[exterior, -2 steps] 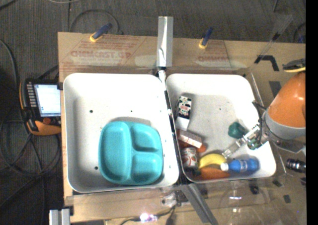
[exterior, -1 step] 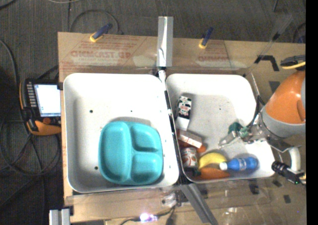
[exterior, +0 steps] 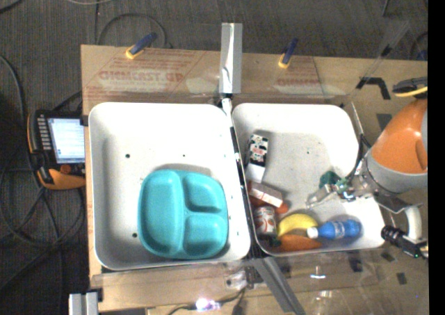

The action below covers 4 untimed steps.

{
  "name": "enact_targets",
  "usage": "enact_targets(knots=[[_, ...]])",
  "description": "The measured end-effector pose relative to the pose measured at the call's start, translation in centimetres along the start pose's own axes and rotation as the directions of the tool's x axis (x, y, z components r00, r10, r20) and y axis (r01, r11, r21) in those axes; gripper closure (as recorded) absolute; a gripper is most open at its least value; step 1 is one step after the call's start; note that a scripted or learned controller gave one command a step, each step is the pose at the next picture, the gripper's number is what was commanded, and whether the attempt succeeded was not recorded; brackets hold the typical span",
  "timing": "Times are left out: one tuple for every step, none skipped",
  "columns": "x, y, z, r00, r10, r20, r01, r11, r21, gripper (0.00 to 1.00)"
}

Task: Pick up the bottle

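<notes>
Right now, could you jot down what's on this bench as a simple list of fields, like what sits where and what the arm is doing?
left bin: holds a teal divided tray
right bin: small card box, can, yellow fruit, orange item, blue bottle
bottle: lying on its side near the front wall
arm: reaching in from the right
gripper: above the bottle, not holding it
</notes>
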<state>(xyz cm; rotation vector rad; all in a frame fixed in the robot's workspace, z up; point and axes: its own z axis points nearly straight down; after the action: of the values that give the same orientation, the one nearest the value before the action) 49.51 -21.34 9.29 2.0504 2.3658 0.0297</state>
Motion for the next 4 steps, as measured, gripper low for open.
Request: enact_targets(knots=[[0.05,0.06,0.00,0.999,0.041,-0.001,-0.041,0.999,-0.002,0.00],[0.04,0.04,-0.01,0.999,0.035,-0.001,-0.035,0.999,-0.001,0.00],[0.01,0.00,-0.01,1.000,0.018,0.000,-0.018,1.000,0.000,0.00],[-0.02,-0.04,-0.01,1.000,-0.001,0.000,0.001,1.000,0.002,0.00]])
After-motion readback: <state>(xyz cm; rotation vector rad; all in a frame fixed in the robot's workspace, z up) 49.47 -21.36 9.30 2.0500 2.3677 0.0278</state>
